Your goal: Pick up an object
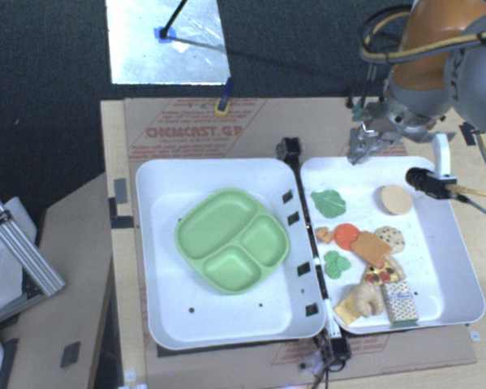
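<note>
From my station, the gripper (361, 149) hangs over the far rim of the right bin (457, 251), close to the corner where the two bins meet. At this slant its tip is small and dark against the cardboard, and I cannot tell whether it is parted or closed. I see nothing carried under it.

The things to pick all lie in the right bin. Nearest the gripper is a green leaf piece (329, 201), lying alone on bare white floor. A round tan disc (396, 199) sits off to its side, also apart from the rest. Further toward the near edge the pile tightens: a red tomato (347, 234) touches an orange slab (370, 246), with a speckled cookie (390, 238) just beside that. Below them a tan figure (365, 297) and a small box (401, 305) crowd together. The left bin (160, 235) holds a green divided plate (232, 241).

I judge this as the approach step, with no object chosen or contacted yet. The next move calls for travelling inward over the bin, centring above one isolated piece, and descending straight. The leaf looks the easiest target, though it lies flat and may slip.
</note>
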Motion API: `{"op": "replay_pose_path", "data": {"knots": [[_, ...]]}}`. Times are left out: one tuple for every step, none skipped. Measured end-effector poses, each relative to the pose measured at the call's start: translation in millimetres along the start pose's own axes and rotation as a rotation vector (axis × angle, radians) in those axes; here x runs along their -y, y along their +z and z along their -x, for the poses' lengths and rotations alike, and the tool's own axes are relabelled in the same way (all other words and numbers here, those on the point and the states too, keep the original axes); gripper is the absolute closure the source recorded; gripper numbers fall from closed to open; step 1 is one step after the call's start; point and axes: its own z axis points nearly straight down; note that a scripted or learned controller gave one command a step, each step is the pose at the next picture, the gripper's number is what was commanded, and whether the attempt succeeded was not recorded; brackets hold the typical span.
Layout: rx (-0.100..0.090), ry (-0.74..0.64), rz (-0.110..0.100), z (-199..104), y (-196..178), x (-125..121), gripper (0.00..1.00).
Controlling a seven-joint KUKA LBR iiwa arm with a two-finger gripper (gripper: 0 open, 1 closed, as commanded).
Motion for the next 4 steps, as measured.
{"op": "replay_pose_path", "data": {"knots": [[-0.001,0.0,-0.003,-46.4,13.2,28.3,1.0],[-0.002,0.0,-0.001,-93.2,-4.5,48.6,1.0],[0.001,0.009,-0.003,-83.2,16.2,51.5,1.0],[0.0,0.004,0.001,-92.9,-3.4,48.8,1.0]]}}
